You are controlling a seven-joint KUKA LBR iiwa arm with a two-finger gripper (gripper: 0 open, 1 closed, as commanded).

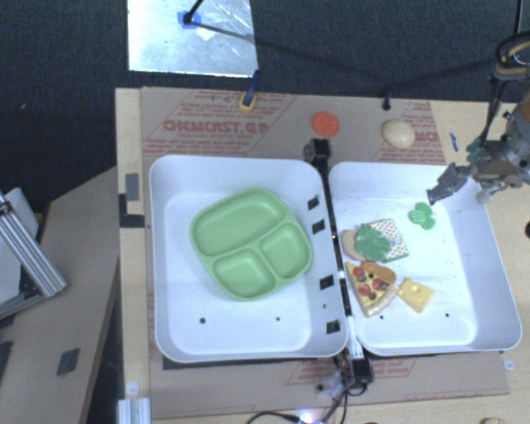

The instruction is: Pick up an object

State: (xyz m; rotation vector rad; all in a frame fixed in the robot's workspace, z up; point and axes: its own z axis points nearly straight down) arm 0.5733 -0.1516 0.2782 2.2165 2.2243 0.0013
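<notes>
Four toy foods lie in the right bin: pizza slice and cheese wedge nearest, then a green-topped piece, a small green piece at 1 o'clock. Likely light, rigid; grip edges. Hand above it, state indiscernible. Left bin: green divided plate.

Two white bins; one green divided plate; four toy foods left of the gripper: pizza slice, cheese wedge, checkered piece, green piece.
</notes>
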